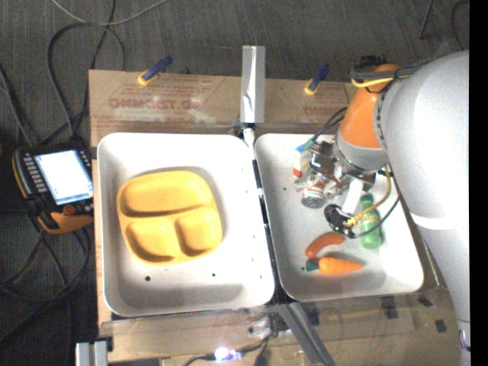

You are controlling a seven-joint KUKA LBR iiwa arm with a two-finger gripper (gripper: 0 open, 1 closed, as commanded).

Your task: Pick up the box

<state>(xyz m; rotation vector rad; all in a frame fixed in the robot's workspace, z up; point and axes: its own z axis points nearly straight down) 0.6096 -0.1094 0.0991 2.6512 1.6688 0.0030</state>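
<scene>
1. Now, in the camera view, I am reaching in from the right and hanging my hand (320,180) low over the upper left part of the right bin (396,280). From this angle I cannot tell how it is set.

2. I am looking for the box (305,158). My best guess is the small pale, colourfully printed thing just beside the hand, near the bin's far left corner. My wrist is covering part of it, so I am treating its outline as uncertain.

3. I am judging myself to be at the closing-in step, with no lift started. Nothing shows clearly as held.

4. To do this well, I am planning to centre over the box before descending, lining up with its shorter sides so it seats squarely rather than skidding toward the bin wall.

5. I am minding the neighbours: a green object (370,233) sits just under my wrist cabling, and two carrots (332,256) lie near the bin's front. They are close enough that a careless sweep could nudge them.

6. I am ignoring the left bin (183,296), where a yellow divided tray (169,215) rests well apart from my work.

7. I am intending a slow, straight lift, checking that the box rises with me.
</scene>
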